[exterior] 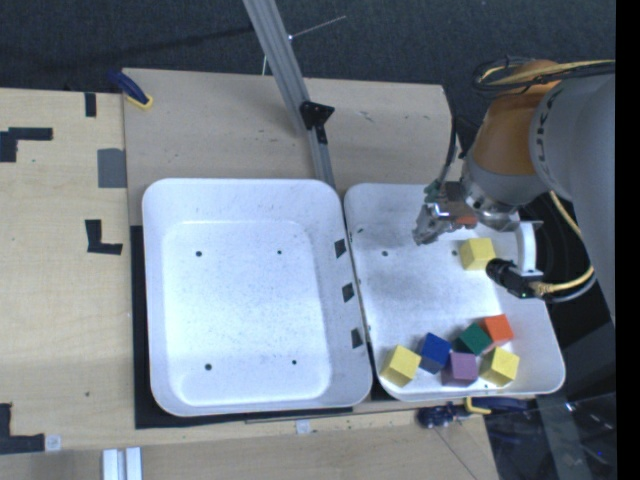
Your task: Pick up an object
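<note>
- Arm (545, 128), grey w/ orange band, comes in from the right over the right bin (400, 268).
- Claw (432, 226) sits low over the far part of that bin; nothing visible between its tips. Can't tell if spread or pressed together.
- Yellow block (477, 253) lies on the bin floor just right of the claw, apart from it.
- Near-right corner of same bin: cluster of blocks – yellow cube (401, 364), blue (435, 351), purple (462, 367), green (472, 340), orange (497, 328), another yellow (503, 366), packed close.
- Left bin (240, 193) sits beside it on the tabletop (60, 298).
- Metal pole (285, 58) slants across the far side.
</note>
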